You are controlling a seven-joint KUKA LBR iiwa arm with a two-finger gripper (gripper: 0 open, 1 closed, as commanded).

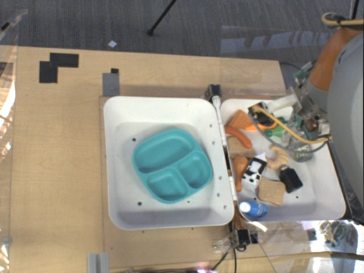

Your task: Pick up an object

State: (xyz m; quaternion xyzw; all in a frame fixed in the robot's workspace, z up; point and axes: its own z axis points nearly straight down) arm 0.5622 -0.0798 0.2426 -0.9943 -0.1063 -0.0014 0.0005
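The right white bin (327,201) holds a heap of small objects. Among them are an orange wedge (239,120), a red-orange sausage shape (239,136), an orange carrot-like piece (240,164) and a black-and-white spotted block (253,173). A tan bread-like square (272,191), a black block (290,179), a beige lump (277,159) and a blue-and-white round item (253,209) lie nearby. My gripper (297,141) hangs low over the back right of this bin, just above the beige lump and beside a green piece (274,133). A yellow cable crosses in front of it.
The left white bin (122,209) carries a teal divided plate (170,165) at its middle. A ridge (223,147) separates the two bins. The grey arm with its orange band (333,61) fills the right side above the right bin.
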